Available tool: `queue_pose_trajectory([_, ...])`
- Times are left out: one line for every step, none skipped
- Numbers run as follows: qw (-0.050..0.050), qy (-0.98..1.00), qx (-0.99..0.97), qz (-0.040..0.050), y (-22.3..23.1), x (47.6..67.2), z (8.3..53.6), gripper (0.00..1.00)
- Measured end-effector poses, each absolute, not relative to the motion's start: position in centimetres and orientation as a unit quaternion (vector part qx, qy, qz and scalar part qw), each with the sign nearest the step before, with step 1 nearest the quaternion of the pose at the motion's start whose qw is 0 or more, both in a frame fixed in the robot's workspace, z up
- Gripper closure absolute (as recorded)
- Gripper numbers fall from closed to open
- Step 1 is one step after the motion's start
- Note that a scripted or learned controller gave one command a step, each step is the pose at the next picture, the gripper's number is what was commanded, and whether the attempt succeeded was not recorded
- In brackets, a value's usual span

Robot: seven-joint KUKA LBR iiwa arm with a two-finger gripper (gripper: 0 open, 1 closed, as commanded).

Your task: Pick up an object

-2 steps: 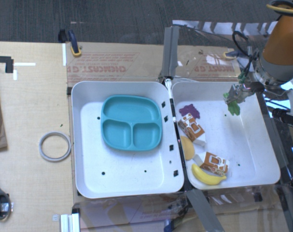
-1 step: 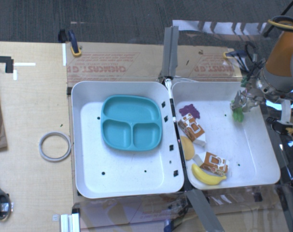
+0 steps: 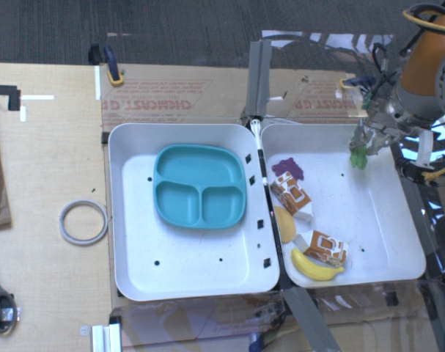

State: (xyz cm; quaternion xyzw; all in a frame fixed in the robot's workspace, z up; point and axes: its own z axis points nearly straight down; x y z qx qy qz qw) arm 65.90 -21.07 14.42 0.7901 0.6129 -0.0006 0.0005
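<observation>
The gripper (image 3: 365,147) is at about 2 o'clock of the right bin (image 3: 383,266), near its far rim. Its fingers are closed on a small green object (image 3: 358,158), which hangs just over the white floor. Around it the floor is open. At 8 o'clock, along the left wall, lie a purple piece (image 3: 287,169), two snack packets (image 3: 291,194), and a banana (image 3: 314,267). The left bin (image 3: 134,270) holds a teal divided plate (image 3: 200,186).

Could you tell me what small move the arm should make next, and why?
Probably lift straight up a little to test the grasp. The gripper sits over the right bin near its far edge, with a small green object at its fingertips, well apart from the banana and the packets. Whether the green object is truly gripped is unclear.
</observation>
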Motion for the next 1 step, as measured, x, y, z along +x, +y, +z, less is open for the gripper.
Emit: queue_pose_trajectory([-0.001, 0.617, 0.787, -0.0011, -17.79, 59.12, 19.14, 1.0])
